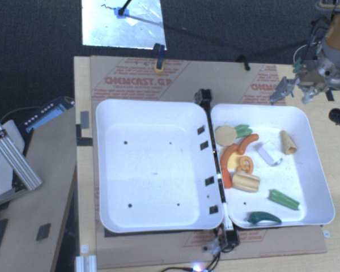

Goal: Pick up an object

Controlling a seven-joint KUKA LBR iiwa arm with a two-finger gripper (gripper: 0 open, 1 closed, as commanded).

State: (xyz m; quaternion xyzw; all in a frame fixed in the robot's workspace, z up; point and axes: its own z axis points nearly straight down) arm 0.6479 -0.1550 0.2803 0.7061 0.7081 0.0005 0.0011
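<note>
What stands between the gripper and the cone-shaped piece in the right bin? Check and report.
Nothing visible does. The gripper hangs above the right bin's back rim, and the cone lies apart from the other items, with bare bin floor around it.

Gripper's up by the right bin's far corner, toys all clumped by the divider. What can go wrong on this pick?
1. The sausage, pretzel and bread roll touch or overlap, so a descent there may catch two or none.
2. That cluster hugs the divider wall of the right bin, risking a finger strike.
3. The gripper hangs above the bin's far rim; a short reach could hit it.
</note>
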